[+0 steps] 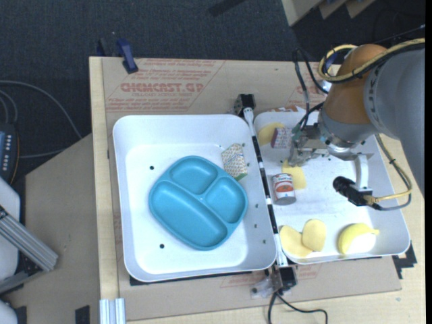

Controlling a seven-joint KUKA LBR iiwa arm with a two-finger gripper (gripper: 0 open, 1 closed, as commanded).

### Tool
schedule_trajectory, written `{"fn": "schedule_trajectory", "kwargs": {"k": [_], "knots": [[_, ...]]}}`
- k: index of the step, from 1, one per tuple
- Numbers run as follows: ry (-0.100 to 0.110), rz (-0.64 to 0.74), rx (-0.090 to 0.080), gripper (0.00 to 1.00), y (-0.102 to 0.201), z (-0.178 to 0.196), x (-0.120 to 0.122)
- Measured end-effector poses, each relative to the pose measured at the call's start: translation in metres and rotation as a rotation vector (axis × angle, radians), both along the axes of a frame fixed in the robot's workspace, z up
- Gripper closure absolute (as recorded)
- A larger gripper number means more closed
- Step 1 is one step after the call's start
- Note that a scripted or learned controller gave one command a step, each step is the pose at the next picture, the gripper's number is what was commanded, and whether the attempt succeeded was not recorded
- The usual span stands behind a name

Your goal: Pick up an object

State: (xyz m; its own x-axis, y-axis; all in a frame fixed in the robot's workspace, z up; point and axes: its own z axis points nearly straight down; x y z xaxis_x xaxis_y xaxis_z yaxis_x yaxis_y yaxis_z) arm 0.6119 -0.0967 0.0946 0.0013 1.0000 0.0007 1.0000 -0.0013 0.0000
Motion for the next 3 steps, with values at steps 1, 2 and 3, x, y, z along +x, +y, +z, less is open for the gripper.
{"fn": "schedule_trajectory", "kwargs": {"k": [1,2,3], "knots": [[0.0,0.0,0.0,0.0,0.0,0.0,0.0],[0.003,0.001,0.0,0.0,0.0,-0.01,-0.008],[0.001,0.0,0.0,1.0,0.0,0.0,-0.008]]}}
